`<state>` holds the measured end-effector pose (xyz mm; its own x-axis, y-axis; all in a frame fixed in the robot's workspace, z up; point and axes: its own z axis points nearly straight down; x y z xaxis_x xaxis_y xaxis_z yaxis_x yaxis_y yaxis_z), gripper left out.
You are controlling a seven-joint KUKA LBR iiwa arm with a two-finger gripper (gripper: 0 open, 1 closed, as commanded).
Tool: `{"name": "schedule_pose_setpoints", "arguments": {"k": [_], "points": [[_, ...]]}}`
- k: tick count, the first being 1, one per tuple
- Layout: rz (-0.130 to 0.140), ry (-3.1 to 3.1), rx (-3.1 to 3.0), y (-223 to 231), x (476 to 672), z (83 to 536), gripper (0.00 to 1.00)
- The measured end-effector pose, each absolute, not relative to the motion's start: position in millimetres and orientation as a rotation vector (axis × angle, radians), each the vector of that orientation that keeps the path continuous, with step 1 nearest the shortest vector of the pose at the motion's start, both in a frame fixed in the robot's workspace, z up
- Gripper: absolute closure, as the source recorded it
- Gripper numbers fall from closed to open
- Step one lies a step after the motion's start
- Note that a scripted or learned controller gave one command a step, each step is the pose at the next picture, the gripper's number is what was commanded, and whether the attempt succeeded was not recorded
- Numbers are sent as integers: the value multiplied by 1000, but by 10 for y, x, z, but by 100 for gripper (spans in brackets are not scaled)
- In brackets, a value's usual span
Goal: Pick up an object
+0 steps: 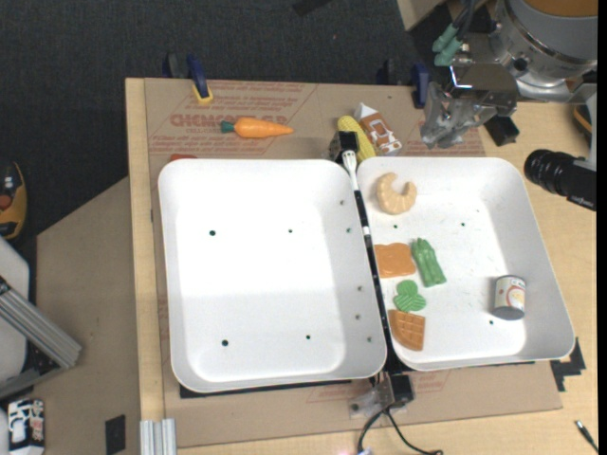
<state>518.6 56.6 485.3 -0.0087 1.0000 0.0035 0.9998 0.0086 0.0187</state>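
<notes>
In the right bin (pixel 531 207), nearest lies a waffle piece (pixel 408 328), then a small can (pixel 509 298), green pieces (pixel 428 262) and a croissant (pixel 396 193). Beyond the far rim hangs the tool (pixel 453 126), well apart from them; its opening cannot be told.

You have two bins side by side: the left bin (pixel 190 254) and the right bin (pixel 545 282), touching along their inner edges. In the right bin, find the croissant (pixel 396 194) upper left, the can (pixel 509 298) at right, and the waffle (pixel 408 329) at lower left. The carrot (pixel 256 129) lies on the board (pixel 152 121) above the left bin.
</notes>
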Motion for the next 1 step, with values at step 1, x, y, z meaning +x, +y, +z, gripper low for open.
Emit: {"name": "schedule_pose_setpoints", "arguments": {"k": [1], "points": [[13,2229,2210,1228,4776,5389,100]]}}
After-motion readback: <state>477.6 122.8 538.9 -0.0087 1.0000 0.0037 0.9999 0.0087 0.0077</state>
